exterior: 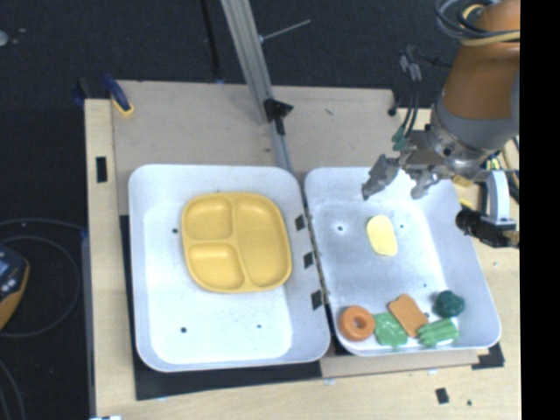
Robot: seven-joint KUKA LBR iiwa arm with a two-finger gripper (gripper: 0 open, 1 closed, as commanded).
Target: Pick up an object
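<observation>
- Right now the step in hand looks like the approach: the gripper [401, 180] hangs over the far end of the right bin [343, 234], its two fingers spread wide with nothing between them.
- Just nearer the camera than the gripper, a pale yellow oval piece [381, 234] lies alone on the floor of the right bin, apart from the fingertips and from everything else in that bin.
- By my judgement that yellow piece is the likeliest target, since it sits closest to the gripper and has free room around it.
- The next move, as I read it, calls for shifting the gripper a little toward the camera until it is centred over the yellow piece, descending with the fingers either side of it, then closing and lifting.
- Well nearer the camera than the gripper, a row of things crowds the near edge of the right bin: an orange ring [356, 321], a light green piece [388, 331], an orange block [408, 312], a green ridged piece [438, 331] and a dark green lump [450, 304].
- Left of the gripper, across the seam, the left bin [157, 322] holds a yellow divided plate [236, 241] with three compartments, all bare.
</observation>
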